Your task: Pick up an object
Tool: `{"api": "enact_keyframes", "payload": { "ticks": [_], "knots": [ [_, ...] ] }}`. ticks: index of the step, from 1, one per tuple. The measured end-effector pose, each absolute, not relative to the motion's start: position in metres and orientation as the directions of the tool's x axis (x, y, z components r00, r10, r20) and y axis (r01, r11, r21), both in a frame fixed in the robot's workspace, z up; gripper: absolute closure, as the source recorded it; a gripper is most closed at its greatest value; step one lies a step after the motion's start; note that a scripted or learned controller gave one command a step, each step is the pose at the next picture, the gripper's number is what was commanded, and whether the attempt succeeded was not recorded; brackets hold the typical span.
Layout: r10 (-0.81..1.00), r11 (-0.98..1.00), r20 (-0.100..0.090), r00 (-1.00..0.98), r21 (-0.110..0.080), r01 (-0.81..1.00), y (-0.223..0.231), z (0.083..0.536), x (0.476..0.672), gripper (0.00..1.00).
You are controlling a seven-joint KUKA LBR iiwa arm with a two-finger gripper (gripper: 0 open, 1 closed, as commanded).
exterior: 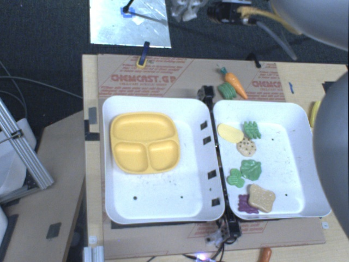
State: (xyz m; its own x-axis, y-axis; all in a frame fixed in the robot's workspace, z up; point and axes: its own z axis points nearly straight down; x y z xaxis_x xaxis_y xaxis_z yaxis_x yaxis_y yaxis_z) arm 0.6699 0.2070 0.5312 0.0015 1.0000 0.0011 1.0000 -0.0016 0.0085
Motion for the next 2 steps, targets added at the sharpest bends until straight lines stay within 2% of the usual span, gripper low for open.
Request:
{"api": "enact_keyframes", "payload": {
  "ticks": [1, 2],
  "knots": [
    [1.0, 0.007, 0.002, -0.007, 0.001, 1.0, 0.236, 0.536, 0.62, 1.0],
    [1.0, 0.009, 0.004, -0.009, 0.001, 1.0, 0.235, 0.537, 0.513, 1.0]
  ]
}}
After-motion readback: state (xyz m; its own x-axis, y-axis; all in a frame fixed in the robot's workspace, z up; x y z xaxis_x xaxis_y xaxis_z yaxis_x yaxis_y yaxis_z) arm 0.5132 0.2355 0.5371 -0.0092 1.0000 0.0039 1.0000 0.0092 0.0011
